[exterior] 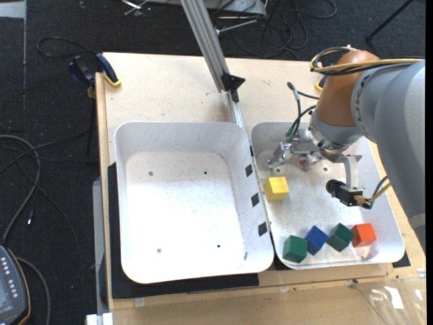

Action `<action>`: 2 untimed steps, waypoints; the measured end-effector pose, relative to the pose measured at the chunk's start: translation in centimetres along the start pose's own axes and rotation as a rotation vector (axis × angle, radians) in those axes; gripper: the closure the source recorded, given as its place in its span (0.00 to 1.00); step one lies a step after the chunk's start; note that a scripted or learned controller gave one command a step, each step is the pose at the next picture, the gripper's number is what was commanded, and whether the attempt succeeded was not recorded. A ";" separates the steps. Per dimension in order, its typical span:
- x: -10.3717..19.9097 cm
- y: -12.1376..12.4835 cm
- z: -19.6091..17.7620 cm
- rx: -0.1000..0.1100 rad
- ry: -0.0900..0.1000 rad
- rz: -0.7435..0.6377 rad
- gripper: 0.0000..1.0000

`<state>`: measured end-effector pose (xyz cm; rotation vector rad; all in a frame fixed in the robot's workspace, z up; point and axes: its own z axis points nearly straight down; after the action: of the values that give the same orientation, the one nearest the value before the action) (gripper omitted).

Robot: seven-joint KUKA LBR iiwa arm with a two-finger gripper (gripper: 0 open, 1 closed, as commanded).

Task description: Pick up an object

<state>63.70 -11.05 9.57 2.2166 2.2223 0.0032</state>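
The gripper [284, 156] hangs in the right bin [385, 212] just above the yellow block [276, 187]; its opening cannot be told. Green, blue, green and orange blocks [329, 239] line the bin's near edge.

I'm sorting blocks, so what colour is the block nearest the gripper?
Yellow. The block sits just below the gripper in the camera view.

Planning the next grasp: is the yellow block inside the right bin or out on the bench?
Inside. The yellow block rests on the floor of the right bin, near its left wall, just below the gripper.
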 end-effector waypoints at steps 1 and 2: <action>0.0 0.1 0.0 0.001 0.000 0.001 0.00; 0.5 -0.7 0.0 0.005 0.000 0.002 0.00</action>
<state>63.05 -10.60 9.54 2.2215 2.2221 -0.0018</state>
